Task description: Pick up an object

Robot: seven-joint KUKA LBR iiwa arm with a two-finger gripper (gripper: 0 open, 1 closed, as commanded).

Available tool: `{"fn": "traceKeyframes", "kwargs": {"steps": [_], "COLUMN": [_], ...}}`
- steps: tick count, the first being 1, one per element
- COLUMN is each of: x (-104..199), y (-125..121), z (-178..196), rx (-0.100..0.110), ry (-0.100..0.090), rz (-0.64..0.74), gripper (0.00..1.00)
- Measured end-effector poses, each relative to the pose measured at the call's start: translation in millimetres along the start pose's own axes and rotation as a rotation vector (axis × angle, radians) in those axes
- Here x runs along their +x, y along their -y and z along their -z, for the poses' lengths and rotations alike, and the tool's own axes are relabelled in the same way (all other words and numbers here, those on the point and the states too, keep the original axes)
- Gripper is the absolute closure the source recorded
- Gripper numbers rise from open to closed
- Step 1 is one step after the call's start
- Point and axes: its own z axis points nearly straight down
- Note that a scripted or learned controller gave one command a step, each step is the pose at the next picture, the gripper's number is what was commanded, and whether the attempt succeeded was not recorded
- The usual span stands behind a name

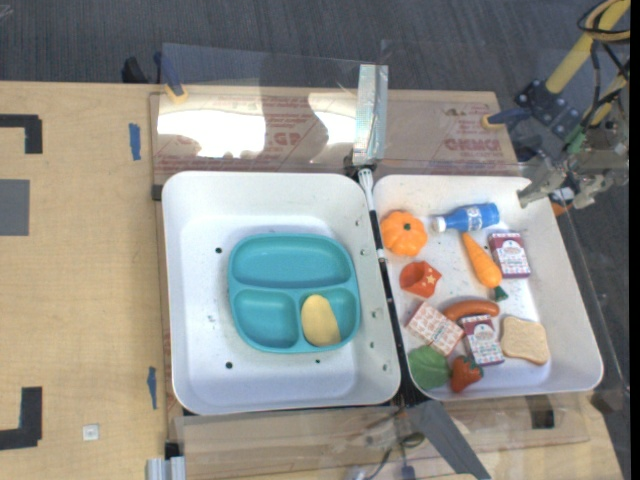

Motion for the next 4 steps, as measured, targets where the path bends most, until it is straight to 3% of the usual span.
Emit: {"fn": "traceKeyframes", "kwargs": {"steps": [1,2,3,4], "x": [25,53,52,14], "y": [-15,11,11,29], "z": [-163,-171,-162,-127], "rx": [-0.007,-0.033,-0.031,-0.005], "ry": [0.002,0.016,0.014,0.003], "rz": [0.081,0.166,0.163,0.105], "gripper": [0.00,0.00,1.00,1.00]}}
